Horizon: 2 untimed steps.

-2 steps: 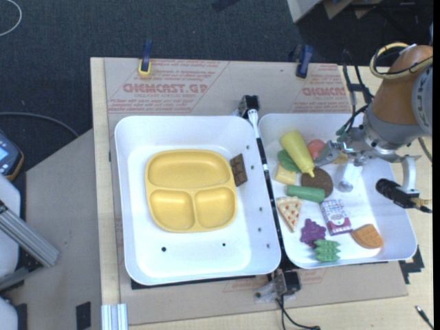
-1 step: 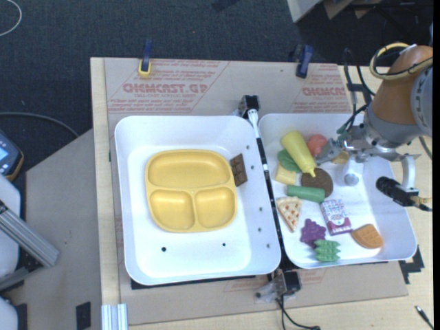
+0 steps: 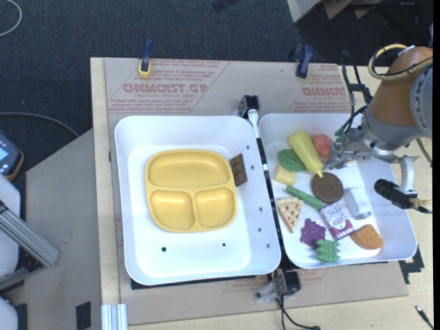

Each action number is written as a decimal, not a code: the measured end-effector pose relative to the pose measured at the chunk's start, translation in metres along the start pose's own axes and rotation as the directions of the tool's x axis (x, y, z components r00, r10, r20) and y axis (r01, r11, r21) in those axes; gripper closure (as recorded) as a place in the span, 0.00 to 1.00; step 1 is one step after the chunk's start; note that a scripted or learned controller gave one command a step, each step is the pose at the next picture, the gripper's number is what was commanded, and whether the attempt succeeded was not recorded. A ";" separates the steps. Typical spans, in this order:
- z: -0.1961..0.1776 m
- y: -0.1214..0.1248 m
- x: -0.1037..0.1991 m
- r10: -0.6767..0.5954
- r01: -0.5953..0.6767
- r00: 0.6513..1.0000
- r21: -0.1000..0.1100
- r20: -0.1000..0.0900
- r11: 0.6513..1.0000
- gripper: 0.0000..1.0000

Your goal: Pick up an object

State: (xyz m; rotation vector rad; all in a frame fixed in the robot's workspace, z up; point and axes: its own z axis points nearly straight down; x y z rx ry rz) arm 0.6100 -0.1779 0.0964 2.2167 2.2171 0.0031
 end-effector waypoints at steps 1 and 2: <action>-0.058 0.011 0.003 -0.001 0.001 1.000 -0.002 0.000 1.000 1.00; -0.103 0.013 0.000 -0.001 0.001 1.000 -0.002 0.000 1.000 1.00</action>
